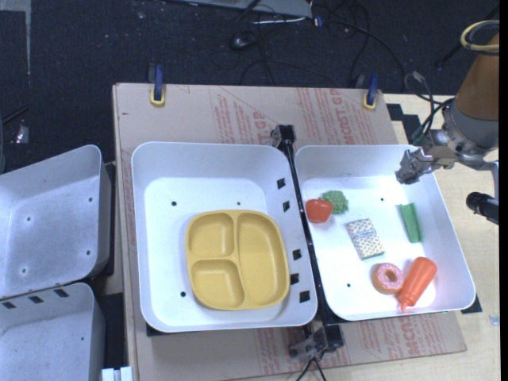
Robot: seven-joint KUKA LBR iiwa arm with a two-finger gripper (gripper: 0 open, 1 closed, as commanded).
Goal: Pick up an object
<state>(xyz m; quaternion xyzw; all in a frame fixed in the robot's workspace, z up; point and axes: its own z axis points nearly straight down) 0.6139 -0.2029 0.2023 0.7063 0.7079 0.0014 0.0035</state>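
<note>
Claw (411, 169) over right bin's (452, 236) far rim, seemingly empty.

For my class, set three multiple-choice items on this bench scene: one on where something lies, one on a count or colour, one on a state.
1. Where does the yellow tray lie?
A. left bin
B. right bin
C. on the cardboard

2. How many compartments does the tray have?
A. two
B. three
C. five

3. Where is the end effector?
A. above the right bin's far right corner
B. over the tray
C. touching the carrot

Answers:
1 A: the tray rests in the left bin.
2 B: its ridges divide it into three sections.
3 A: it sits at the corner of the right bin, away from the carrot.
</note>
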